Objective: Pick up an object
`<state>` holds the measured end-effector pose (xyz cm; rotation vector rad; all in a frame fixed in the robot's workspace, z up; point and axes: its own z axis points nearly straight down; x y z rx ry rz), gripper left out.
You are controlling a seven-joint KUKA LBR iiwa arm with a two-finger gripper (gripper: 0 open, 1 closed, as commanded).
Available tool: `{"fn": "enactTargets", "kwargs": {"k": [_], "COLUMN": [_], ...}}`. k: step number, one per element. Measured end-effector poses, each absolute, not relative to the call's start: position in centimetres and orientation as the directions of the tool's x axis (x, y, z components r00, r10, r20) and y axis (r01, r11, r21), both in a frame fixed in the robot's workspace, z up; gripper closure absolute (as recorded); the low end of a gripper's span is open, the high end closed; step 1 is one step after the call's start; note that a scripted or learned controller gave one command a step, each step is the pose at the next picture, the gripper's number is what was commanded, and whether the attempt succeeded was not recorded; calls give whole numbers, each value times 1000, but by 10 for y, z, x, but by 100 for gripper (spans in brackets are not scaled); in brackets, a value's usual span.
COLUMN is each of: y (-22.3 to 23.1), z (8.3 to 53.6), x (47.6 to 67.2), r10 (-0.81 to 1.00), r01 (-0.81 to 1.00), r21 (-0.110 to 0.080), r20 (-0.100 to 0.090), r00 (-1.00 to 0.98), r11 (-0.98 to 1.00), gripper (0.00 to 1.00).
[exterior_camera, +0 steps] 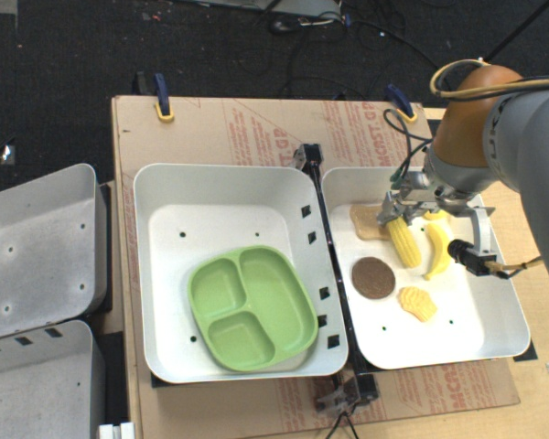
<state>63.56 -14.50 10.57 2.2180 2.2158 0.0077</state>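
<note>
At right of frame, in the right bin (494, 337), the gripper (404, 210) sits low over the corn cob (403, 241), banana (436, 245) just beside. Jaw state: cannot tell. Nothing visibly lifted; the pick remains to be done.

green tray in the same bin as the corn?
No, the green tray lies in the left bin; the corn is in the right bin.
</note>
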Motion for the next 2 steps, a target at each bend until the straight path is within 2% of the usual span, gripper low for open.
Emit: {"fn": "enactTargets", "kwargs": {"k": [2], "y": [-146], "z": [220], "x": [636], "r10": [1000], "r01": [1000], "r21": [6], "r20": [-2], "r00": [-2], "r11": [2], "gripper": [100]}}
